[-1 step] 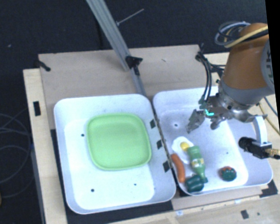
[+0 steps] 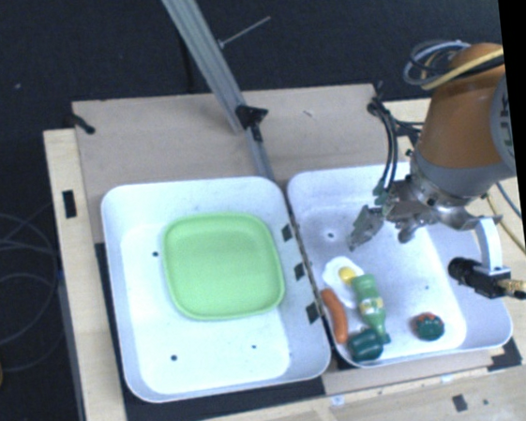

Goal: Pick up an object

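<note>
Fingers (image 2: 367, 226) hang spread and empty over the bare upper floor of the right bin (image 2: 322, 189), pointing left. Just below them sit the pickable things: a fried egg toy (image 2: 346, 274), a green bottle (image 2: 369, 301) and a carrot (image 2: 335, 313) crowded together, with a dark green block (image 2: 364, 343) at the bottom edge. A small green-and-red piece (image 2: 428, 327) lies apart and looks the cleanest target; I would centre over it, descend straight, then close. A green plate (image 2: 222, 264) occupies the left bin (image 2: 131, 210) on the counter (image 2: 159, 122).
</note>
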Robot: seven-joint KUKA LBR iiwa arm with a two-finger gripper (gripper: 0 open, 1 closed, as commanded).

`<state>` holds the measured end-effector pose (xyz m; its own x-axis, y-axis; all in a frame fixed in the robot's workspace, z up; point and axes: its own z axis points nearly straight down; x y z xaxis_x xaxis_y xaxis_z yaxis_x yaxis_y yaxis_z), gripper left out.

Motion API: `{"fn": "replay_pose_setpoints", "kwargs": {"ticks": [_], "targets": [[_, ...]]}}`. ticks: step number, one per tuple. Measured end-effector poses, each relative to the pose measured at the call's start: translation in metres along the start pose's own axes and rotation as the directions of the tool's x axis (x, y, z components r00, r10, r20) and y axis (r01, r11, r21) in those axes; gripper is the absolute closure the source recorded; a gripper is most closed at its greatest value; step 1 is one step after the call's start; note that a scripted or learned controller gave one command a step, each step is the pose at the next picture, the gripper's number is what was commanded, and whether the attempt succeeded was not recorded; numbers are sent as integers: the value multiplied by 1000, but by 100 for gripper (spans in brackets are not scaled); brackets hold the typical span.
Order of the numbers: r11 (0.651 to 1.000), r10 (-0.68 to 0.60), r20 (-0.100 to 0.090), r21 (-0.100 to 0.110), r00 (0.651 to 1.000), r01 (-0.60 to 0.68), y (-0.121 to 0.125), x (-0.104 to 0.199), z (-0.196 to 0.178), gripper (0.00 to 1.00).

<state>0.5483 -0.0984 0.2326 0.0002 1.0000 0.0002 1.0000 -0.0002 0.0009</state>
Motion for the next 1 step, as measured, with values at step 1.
{"fn": "replay_pose_setpoints", "kwargs": {"ticks": [1], "targets": [[1000,1,0,5,1000,-1,4,-9,52,0]]}}
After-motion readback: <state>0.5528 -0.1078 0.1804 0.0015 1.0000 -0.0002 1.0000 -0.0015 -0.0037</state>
